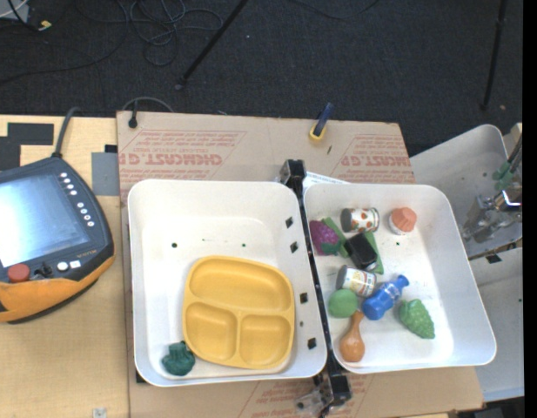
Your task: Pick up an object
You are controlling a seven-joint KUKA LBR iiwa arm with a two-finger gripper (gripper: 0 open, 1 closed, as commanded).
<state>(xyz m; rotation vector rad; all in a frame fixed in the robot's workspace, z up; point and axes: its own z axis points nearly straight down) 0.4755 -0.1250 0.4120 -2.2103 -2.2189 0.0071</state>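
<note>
Toys (383, 296) crowd the right bin (438, 242); left bin (207, 212) holds a yellow tray (238, 290); jaws' state cannot be told.

At nine o'clock, grey-and-orange teach pendant with pale screen (42, 233), resting on wooden bench top (59, 364). Beneath both bins, brown printed cardboard sheet (216, 151). At twelve o'clock, blue-and-yellow clamp (320, 124) on its far edge; beyond, black cables (164, 7) across dark floor.

Cut off at the left edge: control tablet (37, 233). Half hidden under black block (362, 251): green toy (372, 264).
</note>
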